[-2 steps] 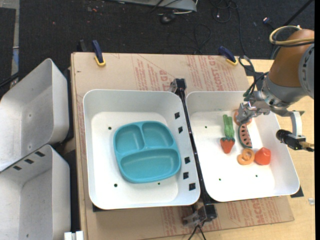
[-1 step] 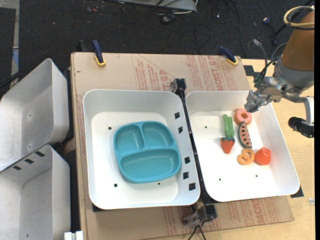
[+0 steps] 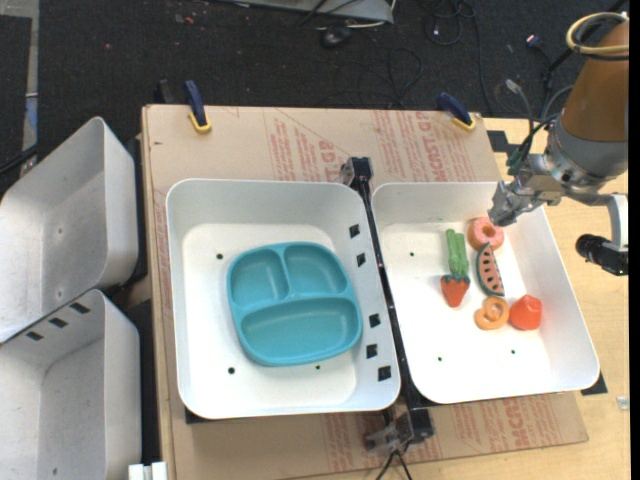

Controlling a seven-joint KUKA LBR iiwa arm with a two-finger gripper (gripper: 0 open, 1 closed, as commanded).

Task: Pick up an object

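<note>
Bench with two white bins; right bin [image 3: 560, 363] holds toy food; gripper [image 3: 503, 211] over pink donut [image 3: 486, 233], aperture unclear; crowded watermelon slice [image 3: 489, 269] could get nudged, spoiling the grasp.

Toy food [image 3: 478, 278] crowds right bin's [image 3: 430, 368] far side.

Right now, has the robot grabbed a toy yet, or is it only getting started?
Only starting. Nothing looks picked up: the pink donut, watermelon slice, strawberry, orange ring and red piece all lie in the right bin. The gripper is down by the donut. The grab and lift are left.
</note>
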